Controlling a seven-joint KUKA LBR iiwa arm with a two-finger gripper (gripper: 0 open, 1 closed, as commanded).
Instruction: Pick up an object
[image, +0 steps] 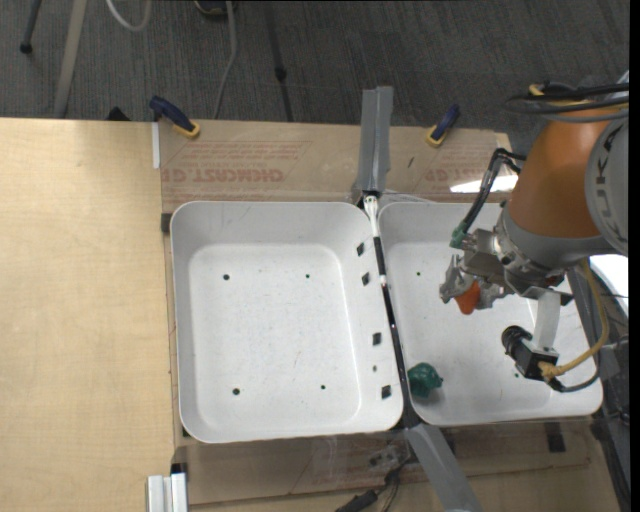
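Observation:
My gripper (466, 292) hangs over the middle of the right bin (570, 400), below the arm's orange band. A small orange-red object (467, 301) sits between its fingertips, and the fingers are shut on it. A small dark green object (425, 379) lies on the right bin's floor near the front left corner, below and to the left of the gripper and apart from it.
The left bin (200, 320) adjoins the right one along a divider with black clips (381, 300). Cables and a black fitting (525, 352) hang from the wrist over the right bin's right side. Bare wooden bench (80, 300) lies to the left.

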